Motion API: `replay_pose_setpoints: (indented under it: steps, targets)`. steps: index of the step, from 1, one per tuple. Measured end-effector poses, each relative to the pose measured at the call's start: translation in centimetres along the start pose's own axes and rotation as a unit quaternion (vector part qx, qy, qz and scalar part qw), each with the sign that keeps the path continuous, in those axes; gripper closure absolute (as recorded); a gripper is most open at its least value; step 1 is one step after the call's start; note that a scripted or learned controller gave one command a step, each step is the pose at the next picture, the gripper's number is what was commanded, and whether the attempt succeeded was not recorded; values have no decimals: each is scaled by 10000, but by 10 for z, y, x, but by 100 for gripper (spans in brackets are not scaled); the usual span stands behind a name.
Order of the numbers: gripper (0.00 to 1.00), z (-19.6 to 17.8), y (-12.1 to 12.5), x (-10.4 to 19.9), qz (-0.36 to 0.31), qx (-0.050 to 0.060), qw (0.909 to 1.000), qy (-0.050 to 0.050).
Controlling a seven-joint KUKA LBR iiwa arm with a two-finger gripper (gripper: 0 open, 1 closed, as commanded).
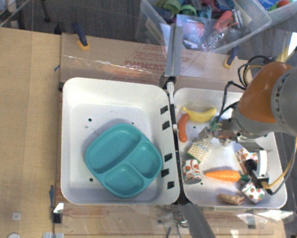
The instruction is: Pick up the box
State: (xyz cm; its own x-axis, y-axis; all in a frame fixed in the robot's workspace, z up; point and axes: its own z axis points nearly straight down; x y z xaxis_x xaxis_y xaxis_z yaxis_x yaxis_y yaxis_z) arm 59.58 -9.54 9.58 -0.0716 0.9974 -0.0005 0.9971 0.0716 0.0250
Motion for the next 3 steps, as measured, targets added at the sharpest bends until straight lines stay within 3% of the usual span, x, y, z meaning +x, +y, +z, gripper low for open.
replay_pose_setpoints:
  steps: [1,2,3]
  targets:
    - [0,3,23,-2,410,53,9991,-5]
    - [0,3,50,-1,-507,49,9987,-16]
    - [0,1,17,-2,54,12,10000,-6]
